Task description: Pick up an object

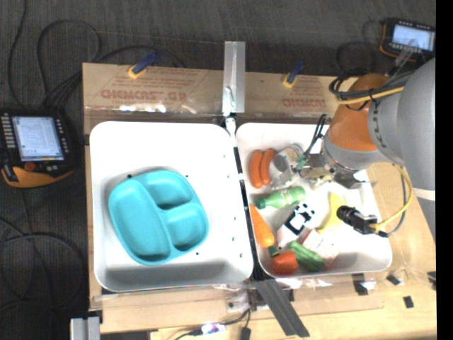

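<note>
My gripper point(309, 167) is down in the right bin point(379, 257), near its back middle, under the arm's orange band point(352, 129). It hangs just right of a greyish cup-like object point(287, 159) and two orange sausages point(260, 167). Below it lie a green bottle point(282, 198), a white block with black marks point(300, 219) and a yellow banana-like piece point(326, 217). An orange carrot point(261, 228), a red tomato-like piece point(284, 262) and a green vegetable point(306, 255) sit at the bin's front left.
The left bin point(113, 137) holds a turquoise divided plate point(157, 215). A black plug on a yellow cable point(356, 219) hangs over the right bin's right side. The grey arm point(417, 126) covers the bin's back right corner. A metal divider point(234, 76) stands behind the bins.
</note>
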You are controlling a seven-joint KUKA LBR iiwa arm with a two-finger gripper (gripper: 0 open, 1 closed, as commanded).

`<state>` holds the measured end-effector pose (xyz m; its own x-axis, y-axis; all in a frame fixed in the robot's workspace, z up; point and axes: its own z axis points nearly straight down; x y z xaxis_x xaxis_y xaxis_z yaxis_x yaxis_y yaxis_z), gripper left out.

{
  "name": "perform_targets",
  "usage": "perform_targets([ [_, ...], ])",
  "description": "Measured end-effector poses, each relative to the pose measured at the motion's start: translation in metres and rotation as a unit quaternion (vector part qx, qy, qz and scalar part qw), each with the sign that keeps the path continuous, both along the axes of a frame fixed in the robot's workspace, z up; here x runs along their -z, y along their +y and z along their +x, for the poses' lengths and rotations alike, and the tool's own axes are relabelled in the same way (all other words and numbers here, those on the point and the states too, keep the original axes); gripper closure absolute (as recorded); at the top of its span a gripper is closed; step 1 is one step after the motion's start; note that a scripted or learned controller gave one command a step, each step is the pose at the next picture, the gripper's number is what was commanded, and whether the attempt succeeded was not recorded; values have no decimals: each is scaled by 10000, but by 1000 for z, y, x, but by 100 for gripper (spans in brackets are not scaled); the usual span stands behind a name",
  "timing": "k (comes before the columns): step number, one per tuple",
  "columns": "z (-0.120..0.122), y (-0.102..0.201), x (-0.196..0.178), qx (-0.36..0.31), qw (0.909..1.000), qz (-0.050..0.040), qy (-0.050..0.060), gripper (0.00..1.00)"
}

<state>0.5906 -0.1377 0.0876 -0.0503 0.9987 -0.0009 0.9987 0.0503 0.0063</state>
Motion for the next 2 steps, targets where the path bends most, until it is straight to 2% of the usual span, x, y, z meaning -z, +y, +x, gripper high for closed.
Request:
perform_targets([
  [1,2,68,-92,442,9990,1,55,0],
  [2,-20,14,-9,594,9982,1,64,0],
])
